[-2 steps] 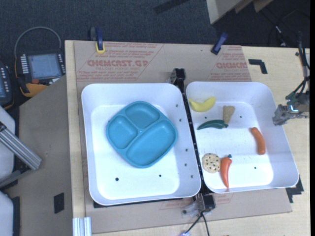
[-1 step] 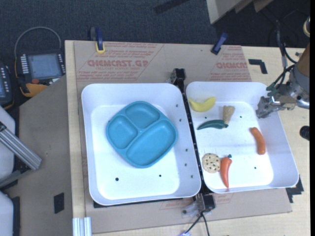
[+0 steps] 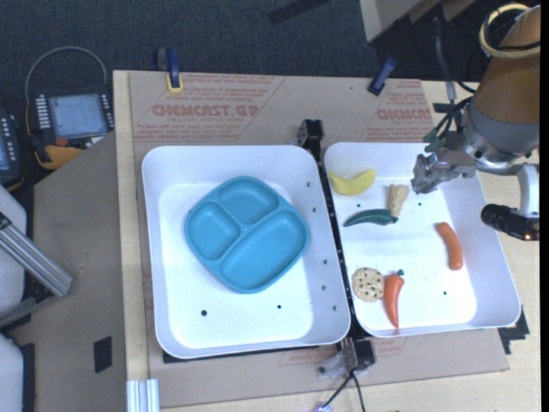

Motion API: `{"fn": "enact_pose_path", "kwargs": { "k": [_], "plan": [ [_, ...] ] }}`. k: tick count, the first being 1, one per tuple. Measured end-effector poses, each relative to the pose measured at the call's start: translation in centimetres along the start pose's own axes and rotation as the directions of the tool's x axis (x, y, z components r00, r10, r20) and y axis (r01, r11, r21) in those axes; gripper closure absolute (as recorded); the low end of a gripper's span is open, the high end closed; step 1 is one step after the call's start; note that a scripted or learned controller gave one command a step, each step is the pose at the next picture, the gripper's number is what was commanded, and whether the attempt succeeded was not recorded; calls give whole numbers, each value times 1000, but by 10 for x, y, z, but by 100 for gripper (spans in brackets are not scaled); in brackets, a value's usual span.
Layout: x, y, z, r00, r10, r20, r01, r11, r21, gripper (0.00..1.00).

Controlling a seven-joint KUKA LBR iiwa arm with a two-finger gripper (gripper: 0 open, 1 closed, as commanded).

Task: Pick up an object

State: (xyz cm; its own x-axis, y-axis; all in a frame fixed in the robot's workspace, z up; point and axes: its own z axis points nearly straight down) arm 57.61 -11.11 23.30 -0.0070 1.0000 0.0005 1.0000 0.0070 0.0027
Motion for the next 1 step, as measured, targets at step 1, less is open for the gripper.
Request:
{"fn": "enact_pose_path", "kwargs": {
  "k": [1],
  "plan": [
    [52,13,13,1000,1,-2,-1,1000,4,100]
  ]
}}
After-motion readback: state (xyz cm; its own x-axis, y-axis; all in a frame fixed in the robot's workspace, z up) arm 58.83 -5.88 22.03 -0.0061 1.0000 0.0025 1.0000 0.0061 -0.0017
